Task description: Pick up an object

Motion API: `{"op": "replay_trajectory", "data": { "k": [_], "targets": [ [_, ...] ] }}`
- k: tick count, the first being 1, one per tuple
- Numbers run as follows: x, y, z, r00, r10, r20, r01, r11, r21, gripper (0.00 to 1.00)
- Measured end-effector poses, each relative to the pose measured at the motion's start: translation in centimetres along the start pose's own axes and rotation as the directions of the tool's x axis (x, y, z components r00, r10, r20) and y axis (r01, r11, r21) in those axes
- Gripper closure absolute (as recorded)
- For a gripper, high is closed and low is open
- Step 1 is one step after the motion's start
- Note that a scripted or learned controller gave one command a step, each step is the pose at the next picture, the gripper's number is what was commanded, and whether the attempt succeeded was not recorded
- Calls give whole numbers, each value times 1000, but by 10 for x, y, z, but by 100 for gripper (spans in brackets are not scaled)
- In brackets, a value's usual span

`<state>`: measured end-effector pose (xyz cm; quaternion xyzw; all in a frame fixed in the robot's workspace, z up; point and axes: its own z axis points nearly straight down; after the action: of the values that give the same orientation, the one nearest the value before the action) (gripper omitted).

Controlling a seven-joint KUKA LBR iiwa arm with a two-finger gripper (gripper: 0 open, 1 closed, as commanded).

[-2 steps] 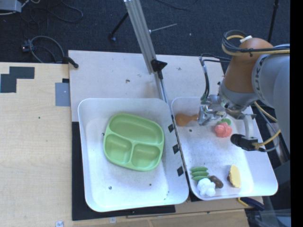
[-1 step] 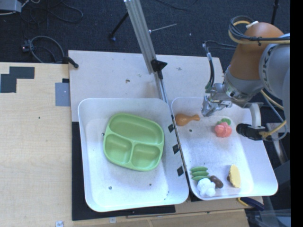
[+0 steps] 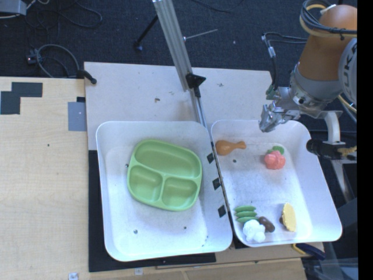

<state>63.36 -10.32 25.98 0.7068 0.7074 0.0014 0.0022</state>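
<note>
Camera view: the claw [image 3: 269,123] hangs over the far rim of the right bin [image 3: 326,214]; whether it is apart or together cannot be told, and nothing shows in it. The nearest pickable object, a toy strawberry [image 3: 275,158], lies just below the claw; it is probably light, hard plastic, rounded and apt to slip, so best pinched across its middle. A toy drumstick [image 3: 229,147] lies to the claw's left. The small toys in the bin's near corner are hard to make out.

Grey arm with orange band reaching in from the right, pincer [image 3: 269,123] pointing down, low
</note>
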Motion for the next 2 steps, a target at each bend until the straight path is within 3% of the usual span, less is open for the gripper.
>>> {"op": "replay_trajectory", "data": {
  "k": [1,2],
  "targets": [
    [-1,0,-19,1000,-1,-1,1,1000,4,100],
    [47,-18,-1,1000,-3,-3,3,1000,10,100]
  ]
}}
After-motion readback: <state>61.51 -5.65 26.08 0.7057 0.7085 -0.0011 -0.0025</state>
